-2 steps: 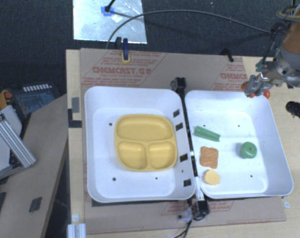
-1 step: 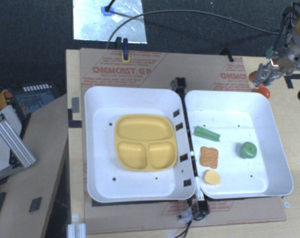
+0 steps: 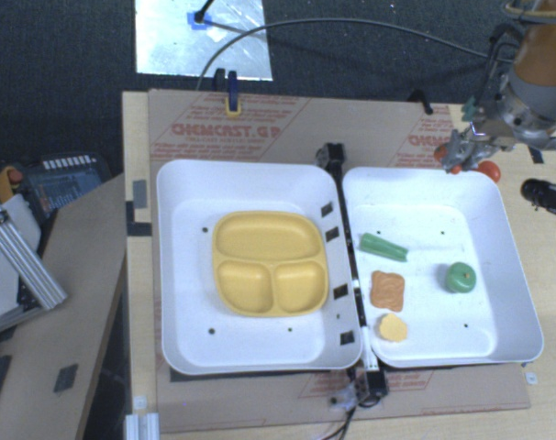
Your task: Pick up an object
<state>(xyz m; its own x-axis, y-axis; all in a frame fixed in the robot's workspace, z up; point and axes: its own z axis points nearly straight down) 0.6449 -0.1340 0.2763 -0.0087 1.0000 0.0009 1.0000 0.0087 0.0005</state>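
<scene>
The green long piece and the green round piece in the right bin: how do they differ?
The long green piece is a stretched, flat-lying bar, while the round green piece is compact and ball-like. The long one lies near the bin's left side, by the divider; the round one sits further right, toward the middle. The long one lies at a slant; the round one shows no direction. Both are green and rest in the right bin.

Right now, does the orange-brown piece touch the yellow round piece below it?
Apart. The camera view shows a thin strip of white bin floor between the orange-brown piece and the yellow round piece.
</scene>
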